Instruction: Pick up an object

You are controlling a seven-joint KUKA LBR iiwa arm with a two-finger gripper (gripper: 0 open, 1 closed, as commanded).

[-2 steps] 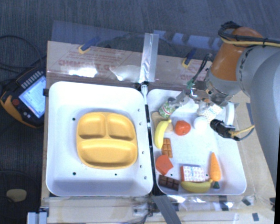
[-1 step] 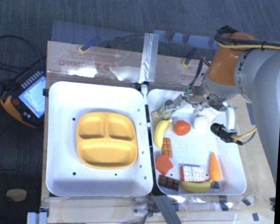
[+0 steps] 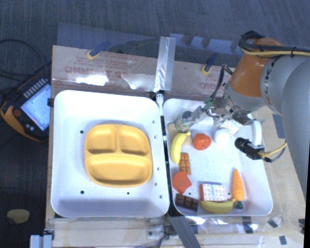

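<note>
Claw hovering in the right bin

I'm seeing my claw (image 3: pixel 198 114) hanging at 12 o'clock (grip unreadable) above the banana (image 3: pixel 178 145) and tomato (image 3: pixel 201 141).

arm (image 3: pixel 292 88): grey shell | orange wrist band | black cables looping | pincer (image 3: pixel 211 111): metallic

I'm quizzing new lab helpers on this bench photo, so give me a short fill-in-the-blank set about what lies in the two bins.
1. The yellow divided plate lies in the ____ bin.
2. The carrot lies near the right bin's ____ wall.
3. The plate has ____ compartments.
4. The pincer hovers over the ____ bin, near the upright banana.

Missing words: left; right; three; right
</note>
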